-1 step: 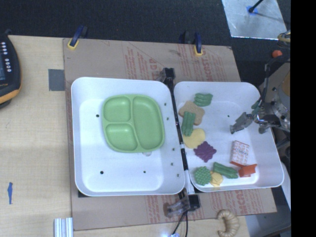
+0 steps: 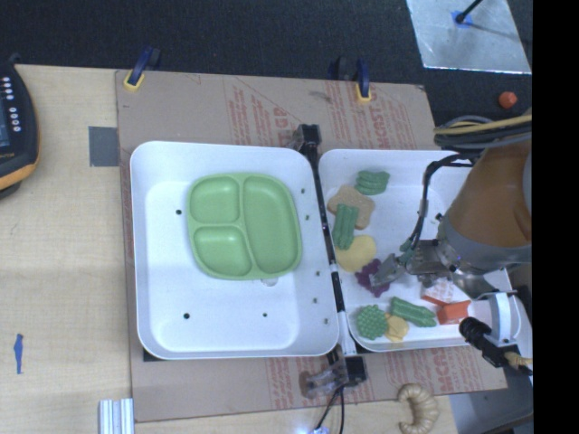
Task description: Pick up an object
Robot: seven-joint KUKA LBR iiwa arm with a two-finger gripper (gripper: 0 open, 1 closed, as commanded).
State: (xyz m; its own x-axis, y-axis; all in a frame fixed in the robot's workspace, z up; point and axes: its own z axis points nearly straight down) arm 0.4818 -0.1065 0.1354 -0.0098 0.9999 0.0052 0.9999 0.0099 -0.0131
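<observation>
Camera view, gripper (image 2: 391,269) low over right bin (image 2: 412,163), purple toy (image 2: 372,282) part hidden

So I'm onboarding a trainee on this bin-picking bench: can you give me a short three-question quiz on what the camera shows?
1. True or false: the green three-compartment plastic plate lies in the left white bin.
2. The gripper is over which bin? A) left B) right
3. Fill in: the small purple toy piece lies in the right white bin, beside the pale ____ toy piece.

Key: 1 true; 2 B; 3 yellow.
</observation>
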